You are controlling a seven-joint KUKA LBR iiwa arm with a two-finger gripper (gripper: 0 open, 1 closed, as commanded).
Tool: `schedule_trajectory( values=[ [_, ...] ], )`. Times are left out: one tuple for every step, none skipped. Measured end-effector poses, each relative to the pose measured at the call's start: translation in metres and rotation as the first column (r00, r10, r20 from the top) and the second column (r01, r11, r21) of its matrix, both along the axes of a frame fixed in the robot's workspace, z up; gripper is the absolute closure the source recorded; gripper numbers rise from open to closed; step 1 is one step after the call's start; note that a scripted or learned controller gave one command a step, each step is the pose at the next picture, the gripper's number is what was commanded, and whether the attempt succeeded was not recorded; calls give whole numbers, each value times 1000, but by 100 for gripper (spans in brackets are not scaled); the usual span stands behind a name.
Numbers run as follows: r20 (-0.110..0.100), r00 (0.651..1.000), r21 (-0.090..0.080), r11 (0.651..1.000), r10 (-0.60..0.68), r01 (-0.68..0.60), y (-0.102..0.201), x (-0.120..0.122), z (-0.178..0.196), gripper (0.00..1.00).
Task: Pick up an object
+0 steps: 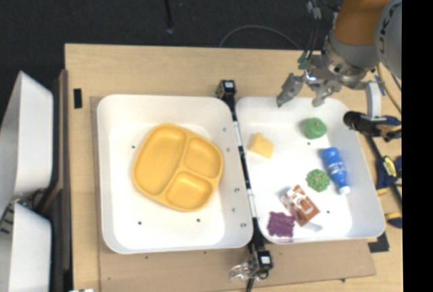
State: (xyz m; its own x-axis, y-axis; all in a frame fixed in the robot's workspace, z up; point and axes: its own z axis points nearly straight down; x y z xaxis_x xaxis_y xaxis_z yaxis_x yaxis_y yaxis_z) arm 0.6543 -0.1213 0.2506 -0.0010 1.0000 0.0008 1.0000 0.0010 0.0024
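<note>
My gripper (302, 95) hangs over the far edge of the right bin (362, 216), its two fingers spread apart with nothing between them. Below it in the bin lie a yellow wedge (261, 145), a round green piece (314, 128), a blue bottle (335, 169), a green bumpy ball (317, 180), a brown and white packet (300, 205) and a purple piece (281, 224). The round green piece is the closest to the gripper, a little to the front and right of it.
The left bin (115, 216) holds a yellow divided plate (177, 167). A black clamp (226, 88) sits at the far end of the seam between the bins, another (256, 261) at the near end. Tools with blue and yellow handles (385, 169) lie right of the bench.
</note>
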Motion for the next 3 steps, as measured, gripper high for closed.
schedule_trajectory(
  values=[
    [-6, 1000, -3, 1000, -3, 3, -5, -10, -50, 0],
    [-4, 1000, -3, 1000, 1, -1, 3, -6, -103, 0],
    [1, 1000, -3, 1000, -1, 1, 1, -4, -149, 0]
  ],
)
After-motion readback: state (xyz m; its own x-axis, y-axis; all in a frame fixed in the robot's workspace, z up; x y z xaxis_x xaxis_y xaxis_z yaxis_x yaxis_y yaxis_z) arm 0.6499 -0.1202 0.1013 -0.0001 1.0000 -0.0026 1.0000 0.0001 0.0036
